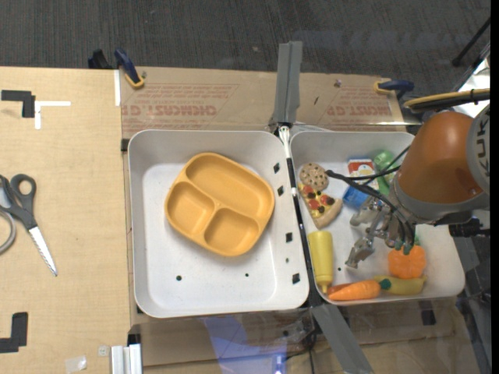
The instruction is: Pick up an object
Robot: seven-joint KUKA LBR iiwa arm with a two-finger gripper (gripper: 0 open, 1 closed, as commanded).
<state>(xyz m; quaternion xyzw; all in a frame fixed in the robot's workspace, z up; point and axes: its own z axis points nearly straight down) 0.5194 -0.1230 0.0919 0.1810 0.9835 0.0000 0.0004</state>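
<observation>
- Camera view: I see the gripper low in the right bin, among the toys.
- Carrot lies just below the gripper, long axis left-right along the bin's near wall.
- Orange toy sits just right of the gripper.
- Whether the gripper grasps anything, I cannot tell.

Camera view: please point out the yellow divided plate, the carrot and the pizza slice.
yellow divided plate [220, 203], camera view, central ridge.
carrot [355, 290], camera view, middle of orange body.
pizza slice [321, 206], camera view, topped surface.
</observation>
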